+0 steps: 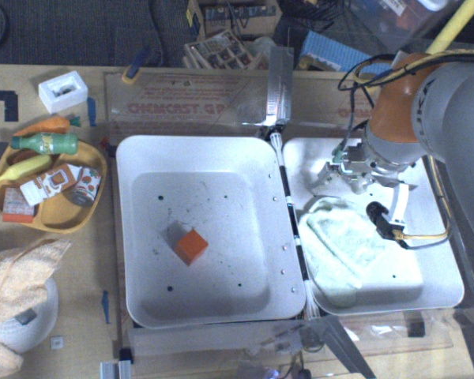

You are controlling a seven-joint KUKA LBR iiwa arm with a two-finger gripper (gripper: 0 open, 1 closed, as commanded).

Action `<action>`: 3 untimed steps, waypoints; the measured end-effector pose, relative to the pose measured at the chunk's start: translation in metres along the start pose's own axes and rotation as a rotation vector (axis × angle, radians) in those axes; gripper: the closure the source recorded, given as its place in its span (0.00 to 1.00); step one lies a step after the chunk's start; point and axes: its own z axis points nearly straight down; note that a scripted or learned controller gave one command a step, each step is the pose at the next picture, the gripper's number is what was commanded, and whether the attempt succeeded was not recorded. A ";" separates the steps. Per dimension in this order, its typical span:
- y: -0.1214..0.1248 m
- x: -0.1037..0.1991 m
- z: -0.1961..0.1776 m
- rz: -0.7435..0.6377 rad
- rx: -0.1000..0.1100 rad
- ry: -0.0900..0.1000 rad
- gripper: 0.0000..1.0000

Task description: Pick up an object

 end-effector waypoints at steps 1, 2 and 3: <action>-0.015 -0.058 -0.095 0.170 0.003 -0.001 0.00; -0.023 -0.009 -0.019 0.158 0.007 0.002 0.00; -0.041 -0.059 -0.118 0.110 0.004 0.000 0.00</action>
